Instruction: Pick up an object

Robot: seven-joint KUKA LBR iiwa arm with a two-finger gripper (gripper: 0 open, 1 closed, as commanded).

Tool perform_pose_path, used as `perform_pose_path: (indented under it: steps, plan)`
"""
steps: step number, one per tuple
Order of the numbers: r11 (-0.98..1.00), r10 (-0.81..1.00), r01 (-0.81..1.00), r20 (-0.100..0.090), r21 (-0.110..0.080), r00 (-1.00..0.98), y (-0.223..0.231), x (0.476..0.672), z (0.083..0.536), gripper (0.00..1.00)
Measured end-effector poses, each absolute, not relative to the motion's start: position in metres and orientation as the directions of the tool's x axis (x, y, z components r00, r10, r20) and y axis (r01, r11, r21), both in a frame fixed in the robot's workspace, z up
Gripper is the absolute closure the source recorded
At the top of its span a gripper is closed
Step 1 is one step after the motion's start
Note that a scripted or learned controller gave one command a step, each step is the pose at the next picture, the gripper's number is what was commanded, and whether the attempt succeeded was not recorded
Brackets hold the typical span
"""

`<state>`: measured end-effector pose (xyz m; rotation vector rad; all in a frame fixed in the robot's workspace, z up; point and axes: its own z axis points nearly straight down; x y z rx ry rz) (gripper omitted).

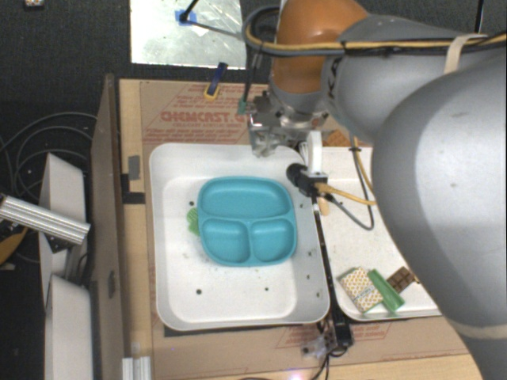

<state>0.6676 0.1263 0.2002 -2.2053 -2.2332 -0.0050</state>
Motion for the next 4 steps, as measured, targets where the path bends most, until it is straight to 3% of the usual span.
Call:
perform_pose_path:
  steps: [1,2,3,4]
  plan:
    - [0.01,1.0,1.0,0.003,0.0,-0.01,0.183,0.644,0.207,1.0]
    - [0.004,1.0,1.0,0.001,0.001,-0.004,0.179,0.645,0.207,0.0]
    - [0.009,1.0,1.0,0.001,-0.007,-0.009,0.227,0.599,0.142,0.0]
    - [0.005,1.0,1.0,0.006,0.022,-0.005,0.21,0.656,0.352,0.0]
